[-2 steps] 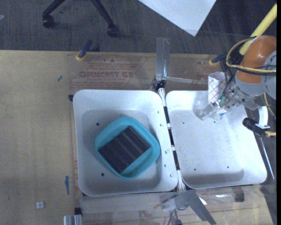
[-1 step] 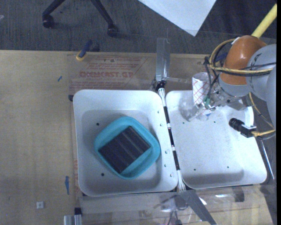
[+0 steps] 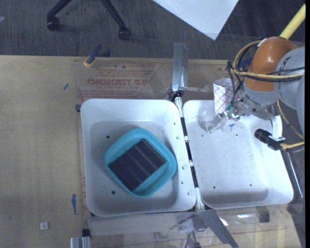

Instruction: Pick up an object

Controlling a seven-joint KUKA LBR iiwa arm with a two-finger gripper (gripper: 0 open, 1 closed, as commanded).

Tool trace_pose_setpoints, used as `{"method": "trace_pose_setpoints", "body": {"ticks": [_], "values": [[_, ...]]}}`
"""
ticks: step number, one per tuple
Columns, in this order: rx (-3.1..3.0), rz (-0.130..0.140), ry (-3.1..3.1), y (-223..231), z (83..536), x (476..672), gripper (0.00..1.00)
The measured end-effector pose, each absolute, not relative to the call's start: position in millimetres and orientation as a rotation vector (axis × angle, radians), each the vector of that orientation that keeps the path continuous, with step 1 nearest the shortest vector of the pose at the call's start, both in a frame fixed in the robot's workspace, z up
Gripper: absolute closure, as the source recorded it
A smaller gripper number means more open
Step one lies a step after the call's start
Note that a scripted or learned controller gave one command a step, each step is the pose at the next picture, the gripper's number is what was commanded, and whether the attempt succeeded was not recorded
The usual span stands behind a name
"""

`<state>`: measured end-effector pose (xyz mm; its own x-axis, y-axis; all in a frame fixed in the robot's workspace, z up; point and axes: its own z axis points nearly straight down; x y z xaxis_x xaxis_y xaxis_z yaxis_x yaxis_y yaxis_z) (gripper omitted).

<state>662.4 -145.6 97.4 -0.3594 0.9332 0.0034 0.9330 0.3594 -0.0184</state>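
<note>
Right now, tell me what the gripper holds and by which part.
It cannot be told. The gripper sits over the back left corner of the right bin, blurred against a white cup with red crosshatch. The teal dish lies untouched in the left bin.

A white sheet and chair casters lie beyond the wooden bench.

Left bin was mostly taken up by a teal tray at its middle, leaving narrow margins along the walls. Right bin floor lay open toward the front; the arm and a clear cup crowded its back corner.
</note>
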Motion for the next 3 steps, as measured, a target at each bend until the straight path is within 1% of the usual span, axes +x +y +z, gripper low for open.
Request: {"method": "trace_pose_setpoints", "body": {"ticks": [1,2,3], "values": [[-1.77,0.021,-2.579,-145.6,97.4,662.4,0.0],[-1.89,0.014,-2.483,-185.8,86.5,662.6,0.0],[-1.608,0.014,-2.69,-172.4,87.3,661.8,0.0]]}}
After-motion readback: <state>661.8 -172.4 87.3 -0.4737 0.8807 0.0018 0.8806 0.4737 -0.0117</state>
